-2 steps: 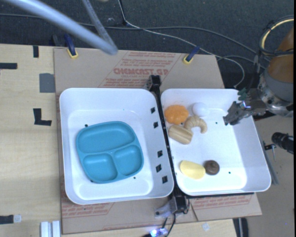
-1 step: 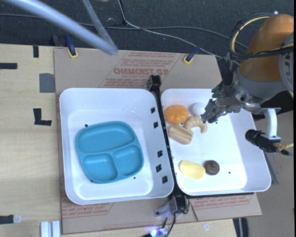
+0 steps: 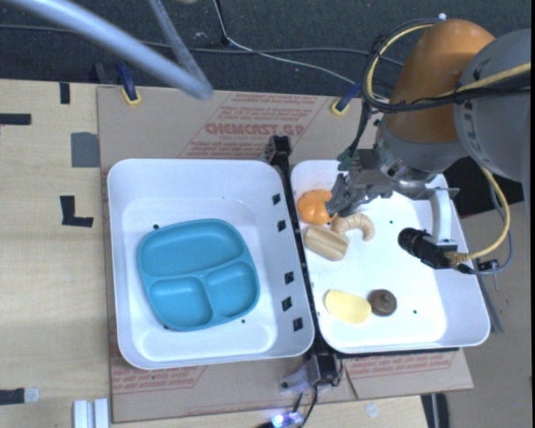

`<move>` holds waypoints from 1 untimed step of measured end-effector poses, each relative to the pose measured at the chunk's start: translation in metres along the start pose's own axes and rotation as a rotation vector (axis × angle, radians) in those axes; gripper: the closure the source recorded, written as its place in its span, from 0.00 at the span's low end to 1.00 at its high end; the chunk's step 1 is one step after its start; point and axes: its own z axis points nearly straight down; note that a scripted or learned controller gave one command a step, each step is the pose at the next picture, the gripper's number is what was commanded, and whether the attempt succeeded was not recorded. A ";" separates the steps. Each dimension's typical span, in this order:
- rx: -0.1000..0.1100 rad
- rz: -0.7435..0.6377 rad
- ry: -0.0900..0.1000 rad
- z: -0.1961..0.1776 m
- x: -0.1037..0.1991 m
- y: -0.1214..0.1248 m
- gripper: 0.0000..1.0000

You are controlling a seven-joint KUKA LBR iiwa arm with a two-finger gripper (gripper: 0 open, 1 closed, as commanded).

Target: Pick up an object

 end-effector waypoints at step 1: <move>-0.001 0.001 -0.001 0.000 0.048 0.025 1.00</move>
